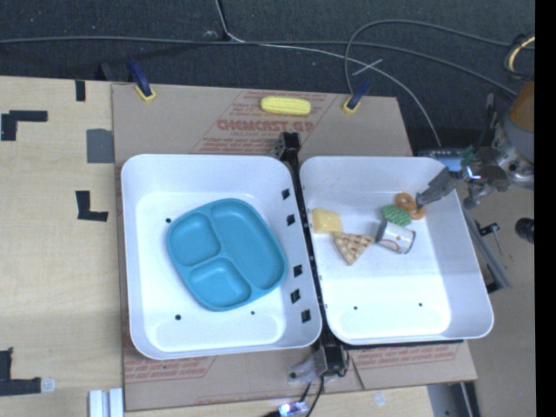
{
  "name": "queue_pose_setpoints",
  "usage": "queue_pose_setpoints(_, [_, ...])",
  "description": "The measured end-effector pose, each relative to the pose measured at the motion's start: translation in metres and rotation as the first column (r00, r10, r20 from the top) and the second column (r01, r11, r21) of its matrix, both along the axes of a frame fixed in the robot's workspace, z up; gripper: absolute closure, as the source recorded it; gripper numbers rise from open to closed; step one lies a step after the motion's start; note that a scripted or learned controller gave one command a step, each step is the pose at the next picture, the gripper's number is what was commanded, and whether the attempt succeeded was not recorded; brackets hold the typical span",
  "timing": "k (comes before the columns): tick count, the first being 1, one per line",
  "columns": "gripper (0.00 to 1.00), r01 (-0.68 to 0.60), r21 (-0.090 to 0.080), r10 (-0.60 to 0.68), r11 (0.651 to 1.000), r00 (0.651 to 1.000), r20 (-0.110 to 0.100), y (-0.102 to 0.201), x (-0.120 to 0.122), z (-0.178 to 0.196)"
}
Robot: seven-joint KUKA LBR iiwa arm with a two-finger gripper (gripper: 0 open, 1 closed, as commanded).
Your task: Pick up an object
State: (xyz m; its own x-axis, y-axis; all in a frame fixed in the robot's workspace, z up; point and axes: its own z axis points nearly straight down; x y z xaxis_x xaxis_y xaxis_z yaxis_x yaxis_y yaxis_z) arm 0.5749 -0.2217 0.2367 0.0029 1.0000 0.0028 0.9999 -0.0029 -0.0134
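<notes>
We see the left bin (139, 233) holding a blue divided plate (226, 253). The right bin (452, 294) holds a yellow block (326, 221), a waffle wedge (352, 247), a metal can (395, 236), a green piece (395, 215) and an orange ring (407, 204). The gripper (430, 195) sits beside that ring; its state we cannot tell. A yellow banana-like toy (285, 106) lies on the cardboard-covered surface (182, 120).

claw (427, 196) by donut (406, 203) | can (395, 235) | blue tray (226, 252) left bin (139, 189)
</notes>
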Motion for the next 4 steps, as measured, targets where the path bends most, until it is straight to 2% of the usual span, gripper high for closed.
queue_pose_setpoints(1, [0.00, -0.004, -0.003, 0.004, 1.000, 1.000, 0.012, 0.001, 0.003, 0.008])
queue_pose_setpoints(2, [0.00, -0.004, -0.003, 0.004, 1.000, 1.000, 0.008, 0.009, 0.001, -0.053])
queue_pose_setpoints(3, [0.00, -0.003, -0.003, 0.003, 1.000, 1.000, 0.008, 0.006, -0.002, -0.097])
queue_pose_setpoints(4, [0.00, -0.005, -0.005, 0.005, 1.000, 1.000, 0.012, 0.007, -0.002, -0.150])
